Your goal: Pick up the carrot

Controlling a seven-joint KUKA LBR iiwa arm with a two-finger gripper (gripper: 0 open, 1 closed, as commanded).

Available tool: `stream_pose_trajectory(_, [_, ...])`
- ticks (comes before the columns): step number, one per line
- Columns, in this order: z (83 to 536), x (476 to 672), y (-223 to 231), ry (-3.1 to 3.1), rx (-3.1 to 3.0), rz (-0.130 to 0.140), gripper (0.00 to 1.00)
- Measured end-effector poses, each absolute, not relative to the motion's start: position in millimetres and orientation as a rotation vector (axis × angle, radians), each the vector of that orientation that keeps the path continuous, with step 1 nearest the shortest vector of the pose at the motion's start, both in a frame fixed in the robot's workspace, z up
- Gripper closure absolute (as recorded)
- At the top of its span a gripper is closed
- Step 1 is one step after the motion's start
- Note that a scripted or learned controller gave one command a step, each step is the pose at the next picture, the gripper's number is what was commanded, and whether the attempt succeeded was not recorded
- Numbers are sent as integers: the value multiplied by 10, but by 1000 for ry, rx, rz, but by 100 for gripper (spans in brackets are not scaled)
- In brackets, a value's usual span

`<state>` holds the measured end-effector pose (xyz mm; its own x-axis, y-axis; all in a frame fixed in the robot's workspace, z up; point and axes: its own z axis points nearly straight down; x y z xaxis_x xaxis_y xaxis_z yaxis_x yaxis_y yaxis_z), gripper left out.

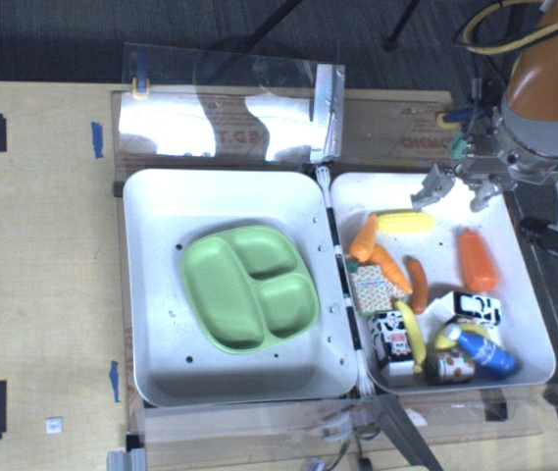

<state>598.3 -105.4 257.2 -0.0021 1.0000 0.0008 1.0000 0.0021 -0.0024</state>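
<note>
Landmark: right bin.

Gripper hangs over the bin's far edge, above its rear wall; the two fingers stand spread apart with nothing between them. Grey arm with orange band rises behind it toward the bin's far right corner.

Carrot: lies in the bin's right half, toward the near side of the gripper, long axis running roughly front to back, well apart from the fingers.

Other contents of the bin:
- corn cob, yellow, in the far middle, crosswise.
- orange pieces by the left wall, just beside the corn cob.
- hot dog sausage, centre, tilted.
- patterned packet against the left wall.
- banana, near middle.
- two cow-print cartons, near side.
- blue bottle in the near right corner.

Left of this bin: second white bin holding a green divided tray.
</note>
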Motion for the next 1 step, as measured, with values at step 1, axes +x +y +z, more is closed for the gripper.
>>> stream_pose_trajectory(1, [1966, 6194, -1532, -2255, -2183, 2, 0])
